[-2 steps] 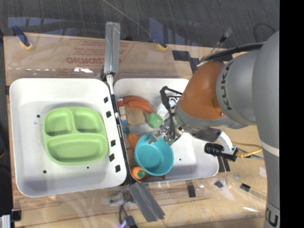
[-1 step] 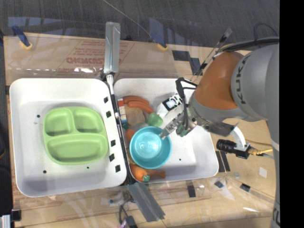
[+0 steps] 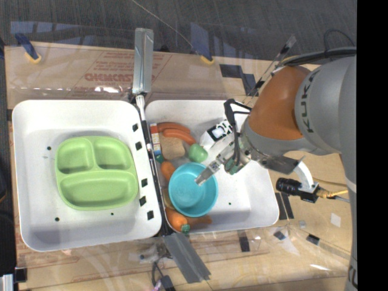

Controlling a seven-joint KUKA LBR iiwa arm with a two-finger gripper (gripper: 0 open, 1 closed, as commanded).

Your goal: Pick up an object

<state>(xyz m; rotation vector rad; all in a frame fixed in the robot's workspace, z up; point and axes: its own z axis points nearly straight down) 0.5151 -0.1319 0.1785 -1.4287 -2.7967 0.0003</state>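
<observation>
Two white bins side by side on the surface (image 3: 60,65). Arm (image 3: 321,108) comes in from 3 o'clock, orange band (image 3: 276,105) above the wrist, and reaches down over the right bin (image 3: 254,199).

Tool (image 3: 206,173): tip sits over the inside of the blue bowl (image 3: 188,196), just within the bowl's rim at about 1 o'clock. Whether it is released or clenched cannot be told from this angle. Nothing is seen gripped in it. Contact with the bowl: cannot tell.

Right bin, contents crowded toward its 9 o'clock side:
- Blue bowl, upright, at the 7 o'clock part of the bin floor.
- Carrot (image 3: 177,220) at 6 o'clock from the bowl, touching or tucked just under its rim, against the bin's near wall.
- Second orange piece (image 3: 167,170) at 10 o'clock from the bowl, just beside its rim.
- Green rounded fruit (image 3: 197,153) at 12 o'clock from the bowl, near the tool.
- Brown bread-like piece (image 3: 173,147) at 9 o'clock from the fruit, touching it.
- Red-orange sausage (image 3: 176,129) lying across at 12 o'clock from the bread.
- Bare white floor on the bin's 3 to 5 o'clock side.

Left bin (image 3: 30,162): green divided plate (image 3: 96,172) lies flat near the centre, well apart from the tool.
</observation>
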